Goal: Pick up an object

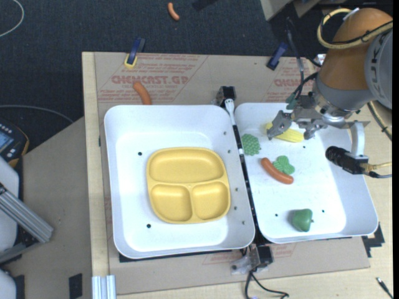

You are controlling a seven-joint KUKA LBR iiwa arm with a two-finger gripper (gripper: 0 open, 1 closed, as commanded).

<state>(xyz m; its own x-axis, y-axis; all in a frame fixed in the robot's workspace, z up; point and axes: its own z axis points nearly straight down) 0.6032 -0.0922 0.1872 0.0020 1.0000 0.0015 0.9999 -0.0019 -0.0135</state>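
My gripper (293, 127) hovers over the back of the right bin (349, 210), open, with its two fingers set either side of a yellow toy (289, 136) lying on the bin floor. I cannot tell whether the fingers touch the toy. In the same bin lie a green broccoli piece (250, 144) by the left wall, an orange sausage (277, 170) with a green leafy piece (286, 164) against it, and a green pepper (302, 220) near the front.
The left bin (124, 167) holds a yellow divided plate (187, 184). Another orange sausage (143, 93) lies on the cardboard behind the left bin. Blue clamps (133, 53) (277, 58) sit at the back edge. A black cable fitting (344, 158) hangs off the wrist.
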